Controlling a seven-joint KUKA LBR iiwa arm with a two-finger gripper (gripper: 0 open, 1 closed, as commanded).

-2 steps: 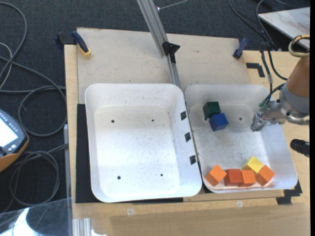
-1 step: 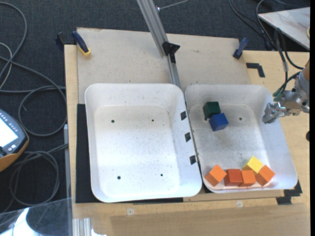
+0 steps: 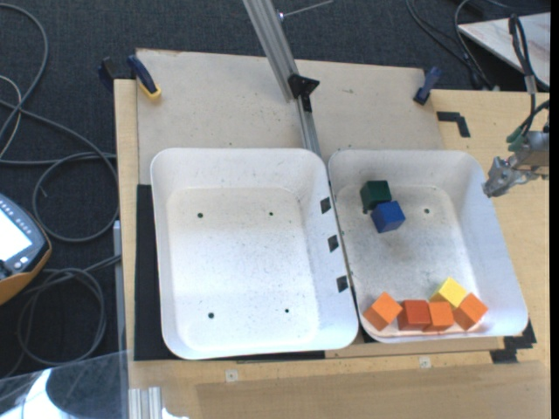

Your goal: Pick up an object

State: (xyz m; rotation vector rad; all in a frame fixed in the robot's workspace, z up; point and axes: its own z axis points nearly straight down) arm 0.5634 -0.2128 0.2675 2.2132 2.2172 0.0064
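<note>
While the gripper (image 3: 502, 180) is hovering at the right bin's (image 3: 489, 234) rim, jaws' state unclear, the blue cube (image 3: 388, 216) is lying to its left.

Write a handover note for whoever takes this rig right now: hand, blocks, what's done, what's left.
Hand: at the right bin's right rim, nothing seen in it; whether it is open or shut cannot be told.
Blocks: all in the right bin. Green block and blue block touch near the far middle. Along the near wall, a row of orange blocks with a yellow block behind them.
Left bin: bare.
Done: nothing picked yet.
Left: pick one block; the blue one looks least crowded.
</note>
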